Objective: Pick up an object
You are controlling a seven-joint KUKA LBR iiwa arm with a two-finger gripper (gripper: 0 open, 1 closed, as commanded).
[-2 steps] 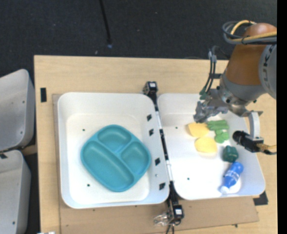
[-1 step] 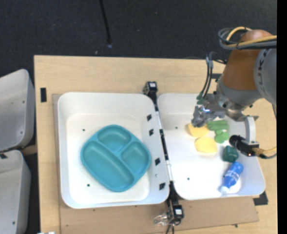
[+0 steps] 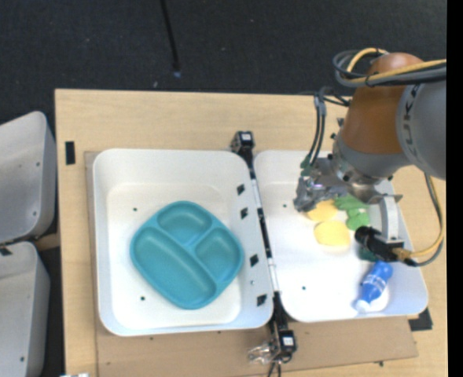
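Note:
My gripper (image 3: 316,195) hangs low over the right bin (image 3: 294,289), at its upper middle. Just below and right of it lie a yellow object (image 3: 331,233), a smaller yellow piece (image 3: 322,210) and a green object (image 3: 350,206), partly hidden by the wrist. The smaller yellow piece sits right by the gripper tip. A blue and white bottle (image 3: 374,285) lies near the bin's lower right corner. I see nothing clearly held.
The left bin (image 3: 113,289) holds a teal divided plate (image 3: 185,253). A row of black clips runs down the divider (image 3: 259,226) between the bins. The wooden bench (image 3: 74,116) surrounds both bins.

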